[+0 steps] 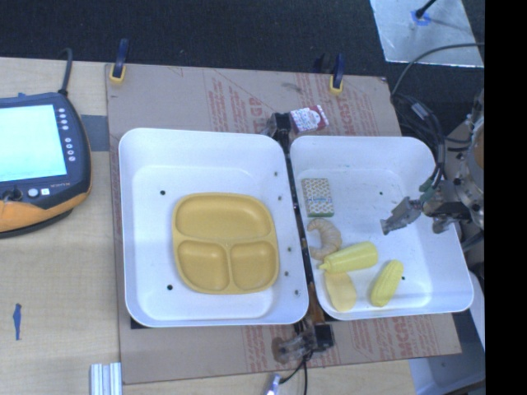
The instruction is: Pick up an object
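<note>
Corn cob (387, 282), lying near the front of the right bin (412, 151), sits below and slightly left of the hand (401, 216) (whether spread or clenched I cannot tell), its long axis tilted steeply, roughly toward the hand hovering above the bin's floor.

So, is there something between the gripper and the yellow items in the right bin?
Nothing visible stands in the way. The gripper is over a bare part of the right bin, and the corn cob and yellow bottle lie below and to its left in the camera view, with only white floor between.
</note>
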Controlling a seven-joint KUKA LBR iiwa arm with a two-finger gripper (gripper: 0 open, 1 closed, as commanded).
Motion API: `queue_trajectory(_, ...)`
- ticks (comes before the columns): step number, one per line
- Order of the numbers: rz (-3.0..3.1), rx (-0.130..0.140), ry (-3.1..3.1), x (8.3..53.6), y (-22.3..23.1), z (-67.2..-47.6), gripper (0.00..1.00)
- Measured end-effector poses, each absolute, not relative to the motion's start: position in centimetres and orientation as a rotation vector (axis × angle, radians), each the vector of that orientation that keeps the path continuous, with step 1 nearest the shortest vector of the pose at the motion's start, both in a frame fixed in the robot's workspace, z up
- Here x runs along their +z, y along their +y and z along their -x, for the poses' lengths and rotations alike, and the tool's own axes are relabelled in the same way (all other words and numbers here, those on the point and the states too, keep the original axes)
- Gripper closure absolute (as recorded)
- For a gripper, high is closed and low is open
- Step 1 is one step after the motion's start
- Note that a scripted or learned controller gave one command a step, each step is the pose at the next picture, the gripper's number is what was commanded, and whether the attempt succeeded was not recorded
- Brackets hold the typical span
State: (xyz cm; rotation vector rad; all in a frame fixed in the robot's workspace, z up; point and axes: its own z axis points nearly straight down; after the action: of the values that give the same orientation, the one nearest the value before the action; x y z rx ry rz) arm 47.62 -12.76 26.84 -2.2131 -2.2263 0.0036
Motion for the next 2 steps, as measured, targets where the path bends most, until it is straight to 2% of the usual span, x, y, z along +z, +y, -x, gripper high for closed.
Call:
queue_trajectory(1, 2.214, 0.007, -2.225, 15.4, -15.5, -50.2, 0.0)
queue_trajectory(2, 2.21, 0.006, -2.227, 13.1, -10.6, -51.8, 0.0)
